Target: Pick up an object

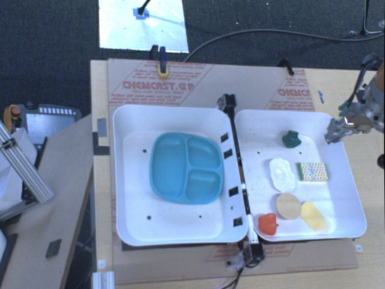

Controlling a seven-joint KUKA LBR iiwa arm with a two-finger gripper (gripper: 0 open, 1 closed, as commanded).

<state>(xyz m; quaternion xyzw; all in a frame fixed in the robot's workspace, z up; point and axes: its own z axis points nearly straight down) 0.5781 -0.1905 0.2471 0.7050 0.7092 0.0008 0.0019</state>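
The right bin holds several small objects: a dark green lump near the back, a white piece, a speckled green-and-white block, a tan disc, a yellow piece and a red-orange piece at the front left corner. My gripper hangs at the bin's far right rim, to the right of the green lump and apart from it. Nothing shows between its fingers.
The left bin carries a blue divided plate. A black divider with clips runs between the bins. A cardboard sheet lies under both bins, with a yellow clamp at its back edge.
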